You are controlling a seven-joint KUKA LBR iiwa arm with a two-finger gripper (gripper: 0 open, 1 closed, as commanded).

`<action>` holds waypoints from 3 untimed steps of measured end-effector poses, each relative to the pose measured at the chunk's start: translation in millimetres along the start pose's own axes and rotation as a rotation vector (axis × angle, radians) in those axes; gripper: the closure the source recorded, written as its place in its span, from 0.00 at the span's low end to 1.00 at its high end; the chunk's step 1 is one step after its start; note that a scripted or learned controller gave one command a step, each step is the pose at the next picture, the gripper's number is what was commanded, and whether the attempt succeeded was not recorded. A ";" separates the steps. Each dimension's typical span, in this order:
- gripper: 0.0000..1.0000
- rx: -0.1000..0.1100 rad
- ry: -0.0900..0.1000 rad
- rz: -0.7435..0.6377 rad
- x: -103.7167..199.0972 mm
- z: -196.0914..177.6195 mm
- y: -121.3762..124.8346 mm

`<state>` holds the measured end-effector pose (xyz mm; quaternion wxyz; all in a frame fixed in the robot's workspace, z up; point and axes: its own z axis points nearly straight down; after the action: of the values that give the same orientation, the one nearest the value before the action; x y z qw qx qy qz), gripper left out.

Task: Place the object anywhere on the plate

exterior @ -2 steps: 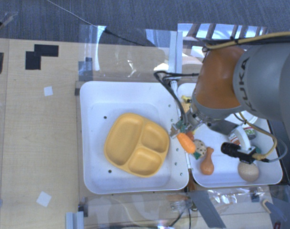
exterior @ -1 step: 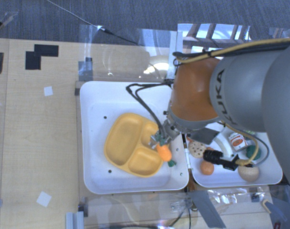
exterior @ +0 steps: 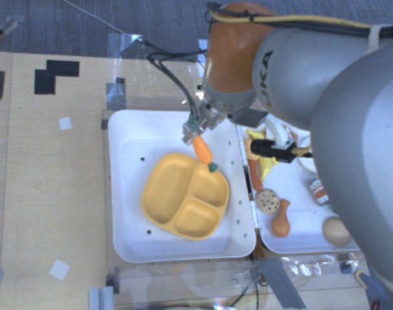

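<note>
Carrot (exterior: 203, 152) between the fingers (exterior: 191, 132) — over the plate's (exterior: 183, 196) rim.

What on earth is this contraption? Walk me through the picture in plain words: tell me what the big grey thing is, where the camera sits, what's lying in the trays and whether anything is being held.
The big grey and orange shape is a robot arm, reaching in from the right. The camera is fixed above the bench, looking down at a slant. Two shallow white bins sit side by side. The left bin holds a yellow divided plate. The arm's gripper hangs over that plate's far edge with a toy carrot at its tip, apparently pinched between the fingers, its green end touching the plate rim. The right bin holds toy food: a cookie, a drumstick, a tan roll-like piece and more, partly hidden.
</note>
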<state>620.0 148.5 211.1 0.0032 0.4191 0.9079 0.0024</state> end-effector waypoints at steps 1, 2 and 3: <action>0.00 0.001 0.000 -0.001 0.2 0.3 -0.2; 0.00 0.006 0.003 0.346 42.2 75.5 -19.0; 1.00 0.001 0.001 0.339 41.7 62.8 -16.8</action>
<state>580.7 169.5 148.0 0.0019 0.5660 0.8244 0.0029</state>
